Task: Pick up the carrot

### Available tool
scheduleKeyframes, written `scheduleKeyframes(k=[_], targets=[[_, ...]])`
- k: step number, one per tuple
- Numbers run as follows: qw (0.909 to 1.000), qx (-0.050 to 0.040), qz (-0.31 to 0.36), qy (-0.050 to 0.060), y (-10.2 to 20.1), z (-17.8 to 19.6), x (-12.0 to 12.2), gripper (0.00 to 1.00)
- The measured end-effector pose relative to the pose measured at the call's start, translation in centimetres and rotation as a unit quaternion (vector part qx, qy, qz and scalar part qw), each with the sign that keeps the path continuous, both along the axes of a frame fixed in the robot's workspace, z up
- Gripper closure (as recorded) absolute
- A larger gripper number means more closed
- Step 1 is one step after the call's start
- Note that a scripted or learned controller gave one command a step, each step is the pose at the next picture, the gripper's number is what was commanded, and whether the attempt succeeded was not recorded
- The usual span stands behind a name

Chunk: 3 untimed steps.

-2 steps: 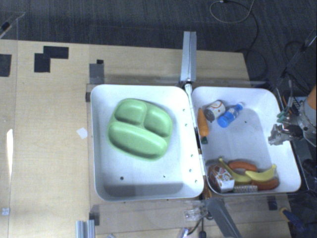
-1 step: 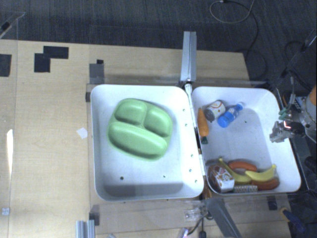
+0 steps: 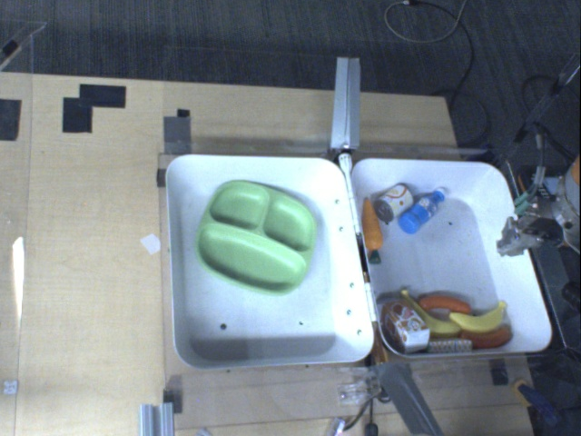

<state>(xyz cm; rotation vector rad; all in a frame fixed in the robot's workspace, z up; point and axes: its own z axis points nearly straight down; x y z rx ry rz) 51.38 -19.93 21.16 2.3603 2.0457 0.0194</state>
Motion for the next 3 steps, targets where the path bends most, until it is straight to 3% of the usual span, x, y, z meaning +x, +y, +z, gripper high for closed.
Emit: scheduleKeyframes(k=[3], targets=[[0.9999,-0.0017,0.012,-0.008,0.3,3.4,0.7,1.00]])
